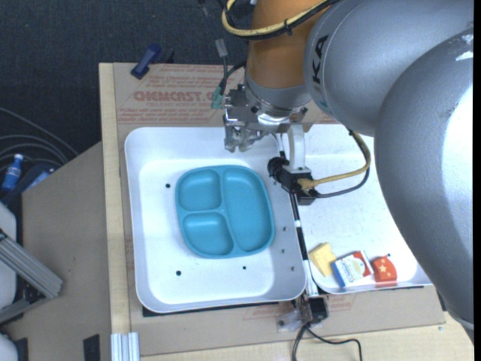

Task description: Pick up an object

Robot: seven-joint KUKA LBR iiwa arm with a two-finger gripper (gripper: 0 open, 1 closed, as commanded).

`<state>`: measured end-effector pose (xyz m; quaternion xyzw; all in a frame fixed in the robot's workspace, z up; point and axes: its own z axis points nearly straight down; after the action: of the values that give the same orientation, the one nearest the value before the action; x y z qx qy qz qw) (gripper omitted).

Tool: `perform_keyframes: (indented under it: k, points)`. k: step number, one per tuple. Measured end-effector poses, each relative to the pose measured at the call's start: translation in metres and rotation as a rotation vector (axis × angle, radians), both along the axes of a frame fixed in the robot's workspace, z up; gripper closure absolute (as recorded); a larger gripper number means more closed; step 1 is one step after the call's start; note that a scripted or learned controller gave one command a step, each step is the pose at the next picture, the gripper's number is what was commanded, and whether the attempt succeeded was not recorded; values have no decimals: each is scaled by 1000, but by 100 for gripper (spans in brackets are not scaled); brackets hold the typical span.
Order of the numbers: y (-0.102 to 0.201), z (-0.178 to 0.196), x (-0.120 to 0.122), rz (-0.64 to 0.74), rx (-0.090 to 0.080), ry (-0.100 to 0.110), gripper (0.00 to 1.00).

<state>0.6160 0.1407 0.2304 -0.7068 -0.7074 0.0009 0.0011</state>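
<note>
The gripper (pixel 242 140), whose state I cannot tell, hangs at the left bin's (pixel 150 277) far edge, beyond the central blue plate (pixel 224 210), so descending could strike bare floor.

The gripper (pixel 242 138) hangs over the left bin's (pixel 150 269) far edge, just beyond the blue tray (pixel 224 210).

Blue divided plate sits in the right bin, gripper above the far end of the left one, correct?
Not quite. The camera view shows the blue divided plate in the left bin, not the right one. The gripper is above that bin's far end, as you said.
</note>
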Motion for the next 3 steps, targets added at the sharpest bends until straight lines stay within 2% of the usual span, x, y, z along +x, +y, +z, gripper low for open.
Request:
perform_keyframes:
  k: [1,2,3]
  points:
    - [76,-41,-20,1,0,2,100]
    - [84,23,51,0,0,-5,100]
    - [84,-23,48,0,-1,2,100]
